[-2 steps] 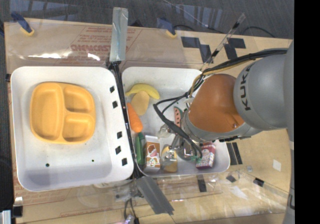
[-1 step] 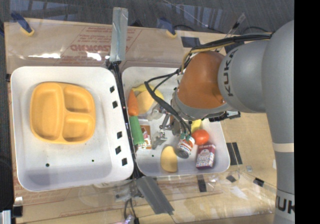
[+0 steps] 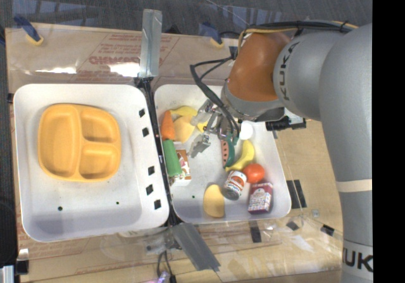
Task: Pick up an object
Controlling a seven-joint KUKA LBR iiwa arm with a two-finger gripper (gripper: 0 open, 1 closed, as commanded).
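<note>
My gripper (image 3: 207, 131) hangs over the middle of the right bin (image 3: 190, 209), below the arm's orange band. Its fingers (image 3: 201, 145) stand open with bare bin floor showing between them and nothing held. Just left of it lie a yellow fruit (image 3: 182, 128), an orange carrot (image 3: 167, 126) and a green cucumber (image 3: 171, 156). To its right lie a watermelon slice (image 3: 228, 149) and a banana (image 3: 244, 155). Closer to the front are a tomato (image 3: 254, 173), a small can (image 3: 235, 184), a red jar (image 3: 261, 198) and a yellow pear-like fruit (image 3: 214, 201).
The left bin (image 3: 38, 225) holds a yellow divided plate (image 3: 79, 141). A small printed box (image 3: 182, 166) lies beside the cucumber. Black cables loop from the wrist over the right bin's back edge. The bins' shared wall runs down the middle, with brown bench board all around.
</note>
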